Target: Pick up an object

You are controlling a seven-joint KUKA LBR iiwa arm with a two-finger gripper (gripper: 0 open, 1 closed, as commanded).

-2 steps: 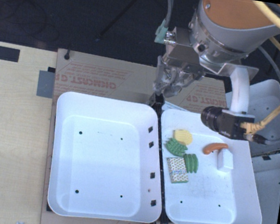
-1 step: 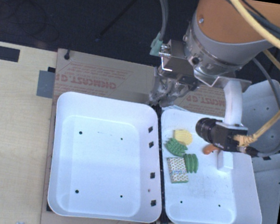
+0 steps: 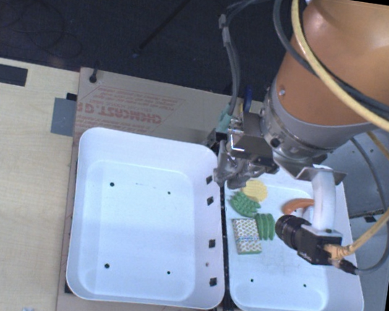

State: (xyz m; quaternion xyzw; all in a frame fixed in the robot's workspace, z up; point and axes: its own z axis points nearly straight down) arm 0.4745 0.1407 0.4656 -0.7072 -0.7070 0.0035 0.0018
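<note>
My gripper (image 3: 238, 178) hangs over the back left part of the right bin (image 3: 303, 300), just beside a yellow round piece (image 3: 255, 191). Below that piece lie a green ridged piece (image 3: 244, 204), a smaller green piece (image 3: 265, 225) and a patterned green-and-white packet (image 3: 247, 235). An orange piece (image 3: 296, 204) peeks out to the right, partly hidden behind the arm's bracket. Nothing shows between the gripper's tips.
The left bin (image 3: 141, 216) lies next to the right one, with black clips along the shared wall (image 3: 219, 243). Both bins rest on a cardboard sheet (image 3: 150, 111) on a pale wooden bench (image 3: 5, 194). The arm's big orange and grey body covers the right bin's back.
</note>
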